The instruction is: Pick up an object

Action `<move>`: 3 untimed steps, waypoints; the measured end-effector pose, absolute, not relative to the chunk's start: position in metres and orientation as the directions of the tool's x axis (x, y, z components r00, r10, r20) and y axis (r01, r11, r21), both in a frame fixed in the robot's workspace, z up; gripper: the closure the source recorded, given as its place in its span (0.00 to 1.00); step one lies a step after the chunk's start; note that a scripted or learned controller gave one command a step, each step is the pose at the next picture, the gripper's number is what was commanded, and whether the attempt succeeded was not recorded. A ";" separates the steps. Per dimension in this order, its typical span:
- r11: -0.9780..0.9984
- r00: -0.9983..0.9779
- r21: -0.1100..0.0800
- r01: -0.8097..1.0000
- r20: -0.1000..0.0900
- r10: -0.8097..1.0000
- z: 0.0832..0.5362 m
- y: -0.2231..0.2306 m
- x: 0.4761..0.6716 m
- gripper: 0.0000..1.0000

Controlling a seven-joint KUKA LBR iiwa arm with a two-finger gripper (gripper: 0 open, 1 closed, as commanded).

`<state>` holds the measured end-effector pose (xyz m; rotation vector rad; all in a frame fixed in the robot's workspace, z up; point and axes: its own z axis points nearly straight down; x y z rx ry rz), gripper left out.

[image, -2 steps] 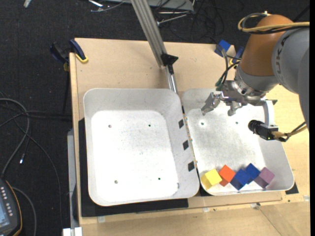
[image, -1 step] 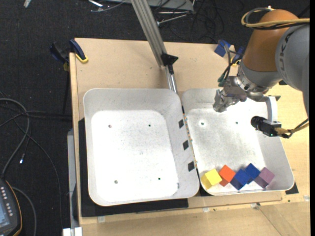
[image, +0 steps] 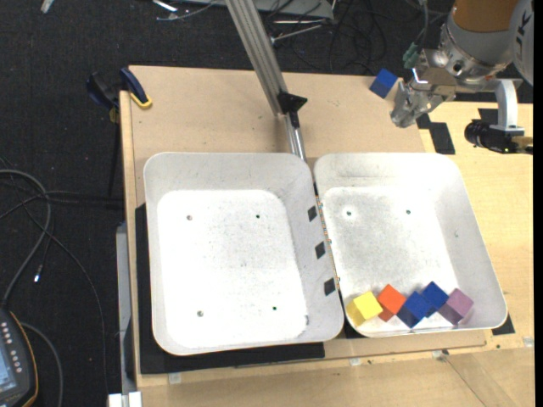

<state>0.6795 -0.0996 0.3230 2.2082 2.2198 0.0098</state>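
Gripper [image: 407, 108] hangs high over bench, beyond right bin's [image: 475, 227] far rim; finger state cannot be told. Blocks cluster at bin's near edge, well apart from it, down-frame: yellow [image: 366, 307], orange [image: 391, 300], blue [image: 422, 303], purple [image: 457, 305], touching in row running left-right. Likely next: long reach toward row.

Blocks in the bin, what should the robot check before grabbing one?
1. Blocks there to pick: ok, yellow block, orange block, two blue blocks and purple block sit along the right bin's near edge.
2. Blocks apart: not ok, they touch.
3. Gripper above blocks: not ok, it hangs beyond the bin's far edge.
4. Gripper free: cannot tell; a blue cube shows beside it.
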 end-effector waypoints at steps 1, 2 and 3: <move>0.004 -0.004 0.001 1.000 -0.001 1.000 0.317 -0.099 0.677 0.00; 0.003 -0.003 0.000 1.000 -0.001 1.000 0.317 -0.099 0.677 0.00; 0.004 -0.004 -0.007 1.000 0.000 1.000 0.229 -0.083 0.681 0.00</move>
